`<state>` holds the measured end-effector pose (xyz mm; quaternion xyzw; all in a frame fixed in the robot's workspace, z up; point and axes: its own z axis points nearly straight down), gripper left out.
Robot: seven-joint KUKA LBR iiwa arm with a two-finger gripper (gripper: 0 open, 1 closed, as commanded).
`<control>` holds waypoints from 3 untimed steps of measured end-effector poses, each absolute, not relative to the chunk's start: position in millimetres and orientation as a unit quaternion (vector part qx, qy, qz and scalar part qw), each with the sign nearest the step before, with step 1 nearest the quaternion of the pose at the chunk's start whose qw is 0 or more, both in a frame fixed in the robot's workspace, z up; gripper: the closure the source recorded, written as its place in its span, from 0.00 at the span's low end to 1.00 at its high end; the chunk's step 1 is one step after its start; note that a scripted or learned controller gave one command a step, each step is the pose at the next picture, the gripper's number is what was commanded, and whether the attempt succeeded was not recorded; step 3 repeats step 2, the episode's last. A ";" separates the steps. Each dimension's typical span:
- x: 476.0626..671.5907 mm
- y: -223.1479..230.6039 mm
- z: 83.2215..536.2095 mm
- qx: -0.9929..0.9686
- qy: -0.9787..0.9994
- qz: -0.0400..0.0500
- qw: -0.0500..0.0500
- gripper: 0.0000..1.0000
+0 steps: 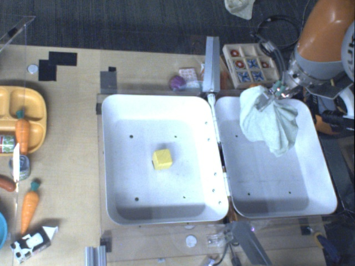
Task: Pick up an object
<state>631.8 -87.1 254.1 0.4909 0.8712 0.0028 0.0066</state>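
Pincer [275, 91] sits at the two o'clock corner of the right bin [288, 201], closed on a bunched top edge of the white cloth [266, 123]; the fabric hangs down from that pinch toward six o'clock in loose folds. The cloth looks lifted at its top and draped rather than flat, though I cannot tell whether its lower hem touches the bin floor. Gripping a gathered peak makes sense for something limp: the folds give the fingers bulk to bite on, where a flat sheet would offer nothing.

The arm [327, 26] leans in from three o'clock, its orange band high above the wrist, so the reach comes over the bin's far rim and leaves the floor below unobstructed.

In the left bin [119, 148], a yellow block [162, 159] rests near the centre, well apart from the pincer and untouched. Out on the worktop [66, 148], at nine o'clock, a yellow tray [30, 107] and toy carrots [28, 204] lie outside both bins.

By my judgement the pick is partly achieved; a thin pinch of fabric could slip out as the load rises.
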 end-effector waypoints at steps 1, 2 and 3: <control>631.7 -87.0 253.7 0.491 0.871 0.003 0.006 0.00; 633.7 -108.1 167.7 0.501 0.865 0.001 0.003 0.00; 633.7 -108.1 167.7 0.501 0.865 0.001 0.003 0.00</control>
